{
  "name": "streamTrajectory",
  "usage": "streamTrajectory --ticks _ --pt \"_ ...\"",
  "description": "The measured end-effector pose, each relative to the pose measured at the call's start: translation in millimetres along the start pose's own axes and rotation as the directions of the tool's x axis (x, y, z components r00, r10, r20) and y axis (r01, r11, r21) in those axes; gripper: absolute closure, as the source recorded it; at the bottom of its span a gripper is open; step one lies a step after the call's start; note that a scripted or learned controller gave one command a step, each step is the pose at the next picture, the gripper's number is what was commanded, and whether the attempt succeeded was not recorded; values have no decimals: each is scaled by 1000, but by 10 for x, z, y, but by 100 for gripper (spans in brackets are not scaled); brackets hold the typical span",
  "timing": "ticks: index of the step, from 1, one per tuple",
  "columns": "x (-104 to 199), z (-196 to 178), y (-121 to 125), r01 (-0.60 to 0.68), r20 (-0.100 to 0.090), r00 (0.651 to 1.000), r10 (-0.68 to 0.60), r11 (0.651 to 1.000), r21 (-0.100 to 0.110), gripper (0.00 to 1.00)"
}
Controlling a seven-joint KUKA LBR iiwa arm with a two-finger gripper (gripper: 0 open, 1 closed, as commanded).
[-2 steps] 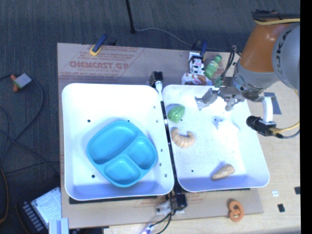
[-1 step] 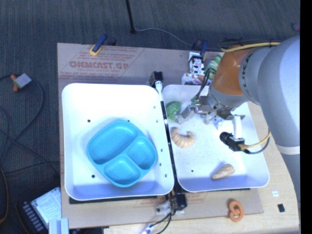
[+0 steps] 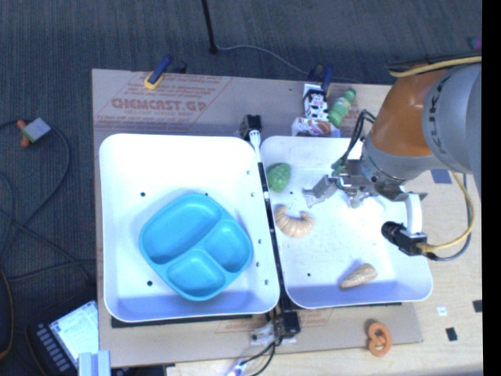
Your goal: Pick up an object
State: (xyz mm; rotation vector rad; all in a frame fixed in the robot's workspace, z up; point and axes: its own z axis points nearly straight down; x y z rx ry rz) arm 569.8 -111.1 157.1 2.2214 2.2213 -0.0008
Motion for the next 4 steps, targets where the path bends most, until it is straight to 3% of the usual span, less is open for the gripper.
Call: streamTrajectory --ticks 1,2,3,4 --pt "38 695 -183 0 1 1000 0 1000 -5 0" --pt "-644 145 590 0 3 1000 0 1000 -4 0" --pt "-807 507 461 1 1 1000 -1 1000 -2 0" --pt "-979 -3 842 2 2 1000 -2 1000 -3 0"
